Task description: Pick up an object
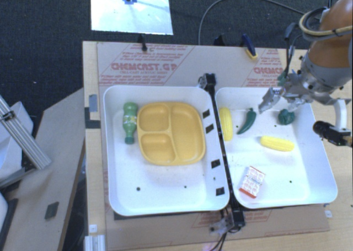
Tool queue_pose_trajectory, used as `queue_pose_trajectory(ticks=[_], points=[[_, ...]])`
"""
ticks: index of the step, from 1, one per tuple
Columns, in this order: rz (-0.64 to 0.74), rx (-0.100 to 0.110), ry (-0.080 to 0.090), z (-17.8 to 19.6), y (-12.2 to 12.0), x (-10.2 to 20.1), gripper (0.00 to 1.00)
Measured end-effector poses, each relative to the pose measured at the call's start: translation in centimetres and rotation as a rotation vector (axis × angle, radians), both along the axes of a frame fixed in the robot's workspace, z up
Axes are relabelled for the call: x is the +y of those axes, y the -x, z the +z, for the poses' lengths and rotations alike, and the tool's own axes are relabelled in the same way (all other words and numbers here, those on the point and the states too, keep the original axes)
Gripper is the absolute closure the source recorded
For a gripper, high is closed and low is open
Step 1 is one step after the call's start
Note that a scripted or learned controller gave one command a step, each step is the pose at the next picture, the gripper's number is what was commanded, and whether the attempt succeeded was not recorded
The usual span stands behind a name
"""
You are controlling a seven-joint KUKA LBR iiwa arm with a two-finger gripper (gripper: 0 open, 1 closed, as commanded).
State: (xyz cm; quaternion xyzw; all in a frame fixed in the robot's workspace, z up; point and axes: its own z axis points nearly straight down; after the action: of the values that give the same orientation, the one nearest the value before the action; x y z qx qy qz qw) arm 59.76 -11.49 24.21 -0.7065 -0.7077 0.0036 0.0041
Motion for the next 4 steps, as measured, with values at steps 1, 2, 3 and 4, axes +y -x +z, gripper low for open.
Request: queue_pose_trajectory(ticks=[1, 2, 3, 4], points=[[0.002, -0.013, 0.001, 0.7, -0.2, 0.0, 0.00], [0.000, -0.008, 0.001, -4.5, 0.8, -0.2, 0.00], [-0.001, -0.008, 0.000, -10.5, 1.0, 0.5, 0.00], [-0.001, -0.010, 0.001, -15.7, 1.0, 0.5, 0.00]])
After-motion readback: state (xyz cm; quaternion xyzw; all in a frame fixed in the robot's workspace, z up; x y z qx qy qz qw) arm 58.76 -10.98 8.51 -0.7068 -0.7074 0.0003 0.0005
